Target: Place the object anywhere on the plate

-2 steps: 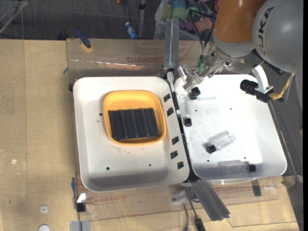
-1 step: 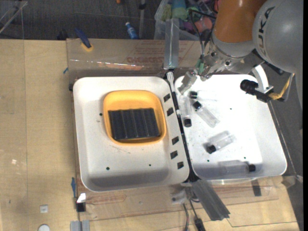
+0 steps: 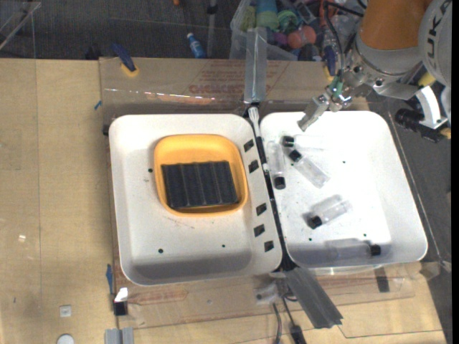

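The end effector (image 3: 310,118) hangs over the far left part of the right bin (image 3: 373,131), below the grey arm with its orange band (image 3: 393,9). Its fingers are too small and blurred to judge; whether they are apart or closed cannot be told, and nothing is seen between them.

Objects, all placed relative to the end effector:
- A clear vial with a black cap (image 3: 303,161) lies on the bin floor just nearer the camera, tilted, cap end towards the end effector.
- A second clear vial (image 3: 273,165) lies to its left and nearer the camera, along the bin's left wall.
- A third clear vial (image 3: 328,211) lies well nearer the camera, roughly mid-bin, black cap at its left end.
- A fourth vial (image 3: 353,249) rests against the bin's near wall, farthest from the end effector.

The plate (image 3: 199,147), yellow-orange with a dark ribbed insert (image 3: 199,183), sits in the left bin (image 3: 129,192), well to the left and somewhat nearer the camera. No vial touches it.

Both bins rest on the tabletop (image 3: 50,192). A clear box of coloured items (image 3: 287,9) stands beyond the end effector.
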`<state>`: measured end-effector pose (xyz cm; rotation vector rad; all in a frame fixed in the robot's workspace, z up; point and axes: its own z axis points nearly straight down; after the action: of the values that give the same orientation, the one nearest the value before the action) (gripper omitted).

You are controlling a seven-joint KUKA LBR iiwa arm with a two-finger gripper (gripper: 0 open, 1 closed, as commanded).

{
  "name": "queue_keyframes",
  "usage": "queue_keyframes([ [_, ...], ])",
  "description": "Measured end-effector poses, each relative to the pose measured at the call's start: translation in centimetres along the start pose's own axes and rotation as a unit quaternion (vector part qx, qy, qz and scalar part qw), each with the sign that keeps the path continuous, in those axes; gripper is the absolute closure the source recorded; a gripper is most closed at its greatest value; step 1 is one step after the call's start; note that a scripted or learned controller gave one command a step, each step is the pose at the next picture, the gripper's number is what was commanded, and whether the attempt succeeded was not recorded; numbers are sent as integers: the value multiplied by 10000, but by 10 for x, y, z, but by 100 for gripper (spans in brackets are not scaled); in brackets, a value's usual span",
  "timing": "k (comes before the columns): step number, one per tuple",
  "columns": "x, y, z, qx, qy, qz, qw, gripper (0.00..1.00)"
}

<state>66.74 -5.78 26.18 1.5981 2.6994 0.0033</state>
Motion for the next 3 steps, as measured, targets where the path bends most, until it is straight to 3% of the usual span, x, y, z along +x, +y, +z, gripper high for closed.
queue_keyframes([
  [1,-57,-31,5,-3,-4,-747,9972,0],
  [2,-140,-85,-53,-10,-16,-2323,9726,0],
  [3,-140,-86,-2,2,2,-2418,9703,0],
])
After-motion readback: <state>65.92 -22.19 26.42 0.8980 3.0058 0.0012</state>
